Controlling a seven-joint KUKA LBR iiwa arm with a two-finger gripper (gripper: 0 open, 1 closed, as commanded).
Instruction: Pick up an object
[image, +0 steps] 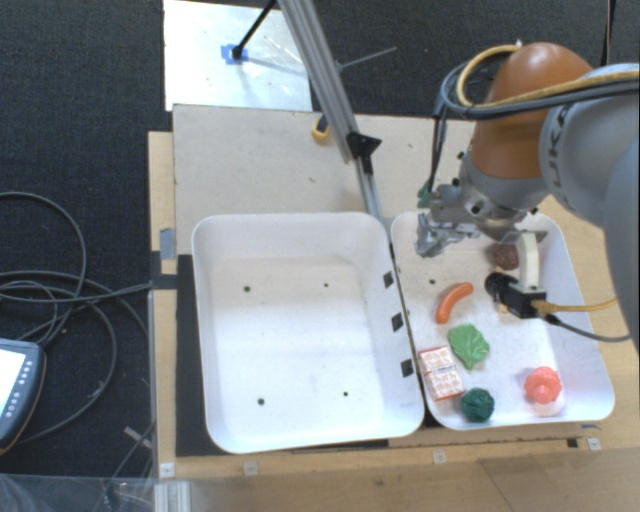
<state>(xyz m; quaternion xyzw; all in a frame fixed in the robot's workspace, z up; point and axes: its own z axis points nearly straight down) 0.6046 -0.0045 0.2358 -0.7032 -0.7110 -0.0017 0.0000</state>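
The right bin (578, 300) holds an orange sausage (453, 300), a green leaf-shaped piece (469, 345), a small patterned box (440, 372), a dark green ball (477, 404), a red-pink fruit (543, 386) and a brown lump (504, 256) half hidden by the arm. My gripper (432, 240) hangs over the bin's far left part, above and left of the sausage. Nothing shows between its fingers.
The left bin (215, 330) lies beside the right one, with a grey pole (335, 95) slanting over its far right corner. A black cable connector (507, 293) hangs from the arm over the right bin. Cables and a tablet lie on the floor to the left.
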